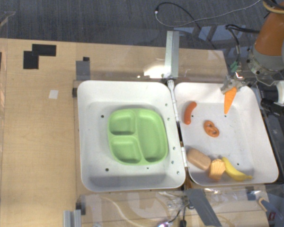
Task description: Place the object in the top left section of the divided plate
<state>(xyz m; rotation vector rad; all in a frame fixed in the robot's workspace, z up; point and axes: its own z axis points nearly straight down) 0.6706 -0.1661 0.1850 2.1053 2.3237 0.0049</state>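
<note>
Two shallow white bins sit side by side on the bench. The left bin (85,141) carries one green divided plate (137,136), which has three sections: two smaller ones stacked on its left side and one long one down its right. All three sections are bare. The plate lies near the middle of its bin, with open white floor on every side, widest along the bin's near edge and left edge.

The right bin (262,141) holds six food items. One carrot (230,100) hangs near the bin's far right corner, its long axis close to upright in the view, thick end up at the gripper (231,82) and thin tip pointing down toward the bin's near edge. The two fingers are clenched on the carrot's thick end, so the carrot is grasped and sits well apart from the plate, across the divider between the bins. One sausage (190,112) lies near the bin's left edge, tilted. One small brown pretzel-like piece (211,128) lies near the middle. Along the near edge sit one tan bread-like piece (199,159), one small orange-tan piece (217,169) just beside it, and one banana (235,170) touching that piece, curving toward the near right corner.

The right bin's floor is open between the carrot and the pretzel piece and along its right edge. The arm (273,32) with its orange band stands over the far right corner.
</note>
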